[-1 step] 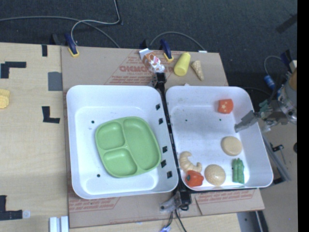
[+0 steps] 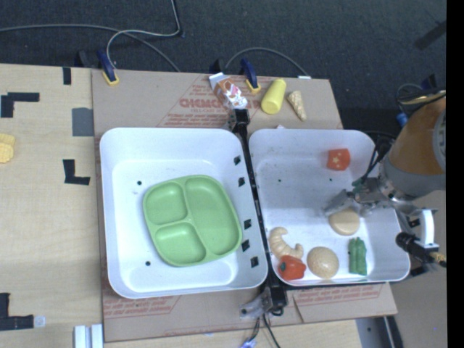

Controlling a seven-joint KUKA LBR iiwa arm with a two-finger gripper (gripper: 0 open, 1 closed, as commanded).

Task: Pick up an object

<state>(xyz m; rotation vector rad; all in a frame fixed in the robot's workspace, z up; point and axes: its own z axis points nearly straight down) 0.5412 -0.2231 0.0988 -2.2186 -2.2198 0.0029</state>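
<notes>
Roughly, from the near edge to the far:
Near edge of right bin (image 2: 377, 278): a red-and-tan toy piece (image 2: 291, 267) and a curled tan croissant-like piece (image 2: 280, 239) touching it, a tan egg-shaped toy (image 2: 323, 261) just beside them, then an upright green toy vegetable (image 2: 357, 257) towards the right wall.
Left bin (image 2: 119, 194): a light green divided plate (image 2: 191, 219) with three compartments lies flat in its middle.
Hand (image 2: 349, 203): low inside the right bin, just above and touching or nearly touching a pale oval toy (image 2: 345, 223); whether its fingers are apart or together cannot be told, and nothing is seen between them.
Arm (image 2: 419, 154): grey with an orange band, reaching in from the right over the bin's right wall.
Far part of right bin: a small red block-like toy (image 2: 338, 159) well apart from the hand.
Worktop (image 2: 145, 96) beyond the bins: a yellow cylinder (image 2: 273, 96), a tan cone (image 2: 297, 104) just beside it, and a small printed carton (image 2: 227, 90) near the bins' shared corner.
</notes>
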